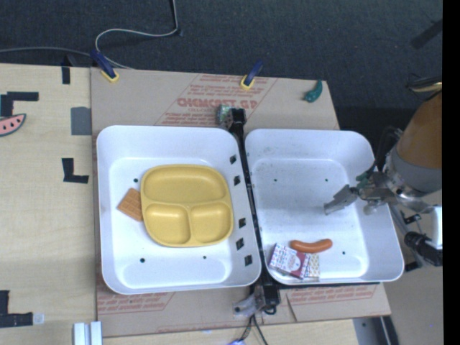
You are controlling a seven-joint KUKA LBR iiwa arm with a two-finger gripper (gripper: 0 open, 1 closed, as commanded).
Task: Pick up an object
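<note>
Your gripper [332, 206] sits over the right-hand bin [287, 144], reaching in from its right rim, and nothing lies between its fingers. How far apart those fingers stand you can't tell from this angle; they read as one grey tip pointing down and to the left across the bin floor.

So the pick is not yet done. Nothing is lifted, and as far as you can judge the whole grasp is still ahead: come down, close, raise.

The nearest candidates lie below the gripper, toward the bin's front wall. A sausage [311, 246] lies flat there, a little left of the tip and near it. Touching or just beside the sausage, further left and lower, is a small printed packet [294, 262] tucked into the front left corner. Under the tip itself the bin floor is bare, so closing where it is now would probably catch nothing.

Well apart to the left, across the divider, the other bin [108, 192] holds a yellow sectioned plate [188, 204], with a cracker [131, 205] poking out from under its left edge. Those are a long reach away.

What may get in your way: the sausage and packet sit close together and close to the front wall, so the fingers could nudge one while going for the other, or strike the rim.
</note>
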